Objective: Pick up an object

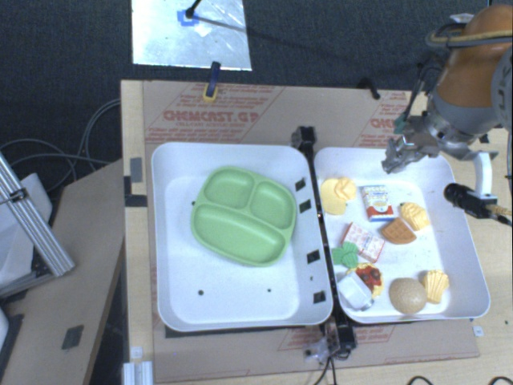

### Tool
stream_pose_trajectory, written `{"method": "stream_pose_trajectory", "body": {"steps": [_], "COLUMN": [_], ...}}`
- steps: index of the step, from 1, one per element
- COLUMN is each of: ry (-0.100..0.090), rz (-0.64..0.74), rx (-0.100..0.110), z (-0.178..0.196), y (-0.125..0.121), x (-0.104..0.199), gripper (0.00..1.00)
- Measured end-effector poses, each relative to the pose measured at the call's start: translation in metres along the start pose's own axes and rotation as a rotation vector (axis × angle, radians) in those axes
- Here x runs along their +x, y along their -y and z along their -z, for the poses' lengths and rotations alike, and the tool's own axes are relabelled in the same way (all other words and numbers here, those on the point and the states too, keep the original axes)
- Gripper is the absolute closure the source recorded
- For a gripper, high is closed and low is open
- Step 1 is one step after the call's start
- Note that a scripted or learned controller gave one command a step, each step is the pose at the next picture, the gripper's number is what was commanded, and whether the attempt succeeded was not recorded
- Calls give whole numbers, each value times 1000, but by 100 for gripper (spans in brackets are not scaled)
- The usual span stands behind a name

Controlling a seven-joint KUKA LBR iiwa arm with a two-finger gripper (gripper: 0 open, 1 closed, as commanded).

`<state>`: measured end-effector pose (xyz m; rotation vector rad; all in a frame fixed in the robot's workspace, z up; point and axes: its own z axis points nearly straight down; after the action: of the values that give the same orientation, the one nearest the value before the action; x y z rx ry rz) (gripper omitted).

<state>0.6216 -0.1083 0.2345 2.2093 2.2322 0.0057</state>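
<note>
The tool (394,160) hangs over the far rim of the right shallow white plastic bin (461,255), near its back corner; whether it is spread or closed cannot be told, and nothing shows in its grip. On the counter (264,107), the left white bin (172,239) carries a green divided plastic plate (243,215). The right bin holds small toy foods, apart from the tool: a round tan bun (407,295), a yellow lumpy piece (337,195), a brown croissant-shaped piece (397,232), a red-and-white packet (375,201), and a small yellow shell-like piece (437,285) beside the bun.
</note>
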Motion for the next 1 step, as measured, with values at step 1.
{"method": "stream_pose_trajectory", "body": {"steps": [1], "ry": [1], "rz": [-2], "rx": [2], "z": [-13], "y": [3], "x": [53], "gripper": [100]}}
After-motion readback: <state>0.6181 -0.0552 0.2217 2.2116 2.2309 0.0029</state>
